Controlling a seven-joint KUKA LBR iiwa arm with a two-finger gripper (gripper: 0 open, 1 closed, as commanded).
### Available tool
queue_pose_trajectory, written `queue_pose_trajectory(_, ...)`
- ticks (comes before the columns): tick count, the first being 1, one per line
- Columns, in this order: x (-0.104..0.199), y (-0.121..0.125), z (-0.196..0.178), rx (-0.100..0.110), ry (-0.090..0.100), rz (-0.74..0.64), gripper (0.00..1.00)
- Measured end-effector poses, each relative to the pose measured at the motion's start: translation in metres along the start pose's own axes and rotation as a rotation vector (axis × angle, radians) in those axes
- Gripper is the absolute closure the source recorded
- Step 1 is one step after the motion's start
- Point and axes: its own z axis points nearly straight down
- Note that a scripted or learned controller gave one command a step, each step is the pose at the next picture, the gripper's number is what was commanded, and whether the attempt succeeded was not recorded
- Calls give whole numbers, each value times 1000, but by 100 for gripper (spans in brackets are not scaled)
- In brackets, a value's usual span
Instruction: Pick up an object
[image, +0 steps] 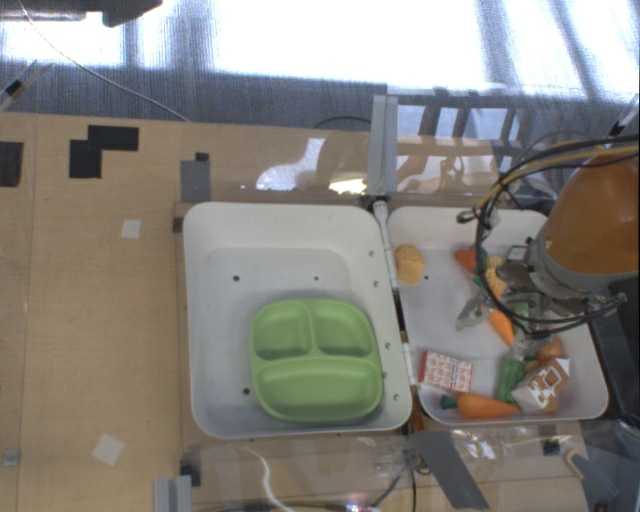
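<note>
Lowered over the right bin (432, 232) on the worktop (90, 330): hand (478, 312), grip impossible to tell, beside a carrot (501, 326); bread roll (409, 262) well left.

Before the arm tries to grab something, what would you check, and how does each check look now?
1. Arm over the right bin: ok.
2. Gripper near a target: ok, beside an orange carrot.
3. Carrot free of neighbours: not ok, toys crowd it.
4. Anything held already: cannot tell.
5. Easier targets: ok, bread roll and small printed box lie apart.
6. Green plate out of the way: ok, in the left bin.
</note>
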Motion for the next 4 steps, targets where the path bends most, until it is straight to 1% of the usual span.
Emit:
queue_pose_trajectory(1, -13, -64, 69, 8, -3, 25, 0)
queue_pose_trajectory(2, -18, -66, 55, 17, -15, 29, 100)
queue_pose_trajectory(3, -18, -66, 56, 16, -14, 29, 0)
queue_pose_trajectory(4, -21, -68, 70, 3, -2, 80, 0)
